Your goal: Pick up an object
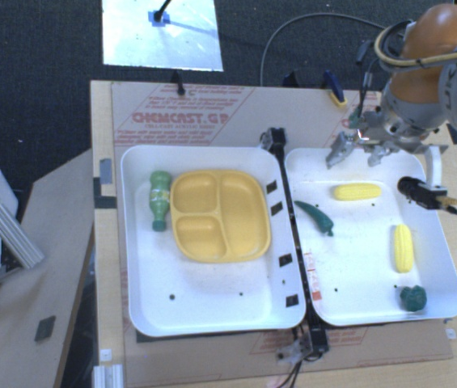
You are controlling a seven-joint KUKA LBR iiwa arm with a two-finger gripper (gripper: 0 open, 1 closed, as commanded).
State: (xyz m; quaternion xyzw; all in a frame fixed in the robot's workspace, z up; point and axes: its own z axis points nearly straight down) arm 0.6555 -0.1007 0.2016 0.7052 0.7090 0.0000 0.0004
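Starting at the left, the left bin (135, 217) held a green bottle (159, 200) lying along its near-left side, touching the edge of a yellow divided plate (220, 216) with 3 compartments. Across the black divider (291, 233), the right bin (446, 293) held 4 things well apart: a green pepper (315, 216) near the divider, a yellow corn cob (357, 191) lying crosswise toward the back, a second corn cob (404, 247) lying lengthwise by the right wall, and a dark green lump (412, 298) in the front right corner. The gripper (357, 153) hung over the back of the right bin, above the crosswise cob, its 2 fingers spread apart with nothing between them.
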